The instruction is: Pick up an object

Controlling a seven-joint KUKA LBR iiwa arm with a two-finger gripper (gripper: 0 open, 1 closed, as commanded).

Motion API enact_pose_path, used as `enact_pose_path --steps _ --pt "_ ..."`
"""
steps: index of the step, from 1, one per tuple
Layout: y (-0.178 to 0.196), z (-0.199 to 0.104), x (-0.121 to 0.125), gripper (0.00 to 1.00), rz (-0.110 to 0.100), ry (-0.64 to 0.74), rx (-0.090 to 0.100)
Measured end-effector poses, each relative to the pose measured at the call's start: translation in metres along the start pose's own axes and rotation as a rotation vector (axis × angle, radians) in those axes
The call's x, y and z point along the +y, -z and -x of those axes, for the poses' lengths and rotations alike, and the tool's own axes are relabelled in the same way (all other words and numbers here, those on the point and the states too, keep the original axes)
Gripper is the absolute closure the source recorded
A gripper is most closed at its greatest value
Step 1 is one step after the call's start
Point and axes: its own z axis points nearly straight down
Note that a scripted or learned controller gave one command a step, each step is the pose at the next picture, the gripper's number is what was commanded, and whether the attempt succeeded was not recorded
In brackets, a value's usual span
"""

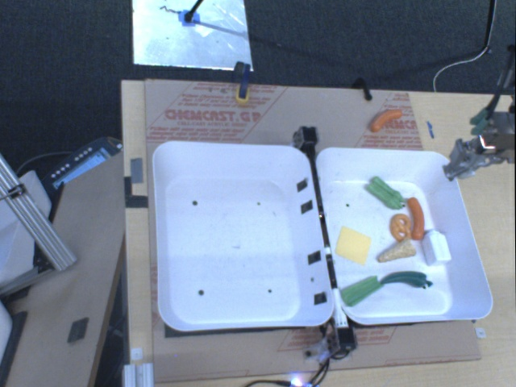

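The right bin [463, 216] holds several toy foods. A green pickle [384, 192] lies near its middle, with a red sausage [416, 217] and an orange pretzel [399, 227] just right of it. Lower down are a yellow cheese square [353, 244], a tan wedge [397, 253], a white block [436, 247] and a long green vegetable [384, 286]. My gripper [465, 158] hovers at the bin's far right corner, above its rim and apart from all the items. I see nothing in it.
The left bin [234, 156] sits beside the right one, with a black hinge strip [316, 216] between them. An orange sausage [386, 120] lies on the bench behind the right bin. A yellow-and-blue clamp [241, 83] stands at the bench's back edge.
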Motion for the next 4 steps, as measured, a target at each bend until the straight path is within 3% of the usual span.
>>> enact_pose_path --steps 1,2,3,4 --pt "0.028 0.004 0.101 1.00 -0.010 -0.005 -0.002" --pt "0.050 -0.005 0.165 1.00 -0.012 -0.005 -0.001" --pt "0.127 -0.070 0.165 1.00 -0.010 -0.001 0.003" --pt "0.124 -0.090 0.093 1.00 -0.019 -0.005 0.004"
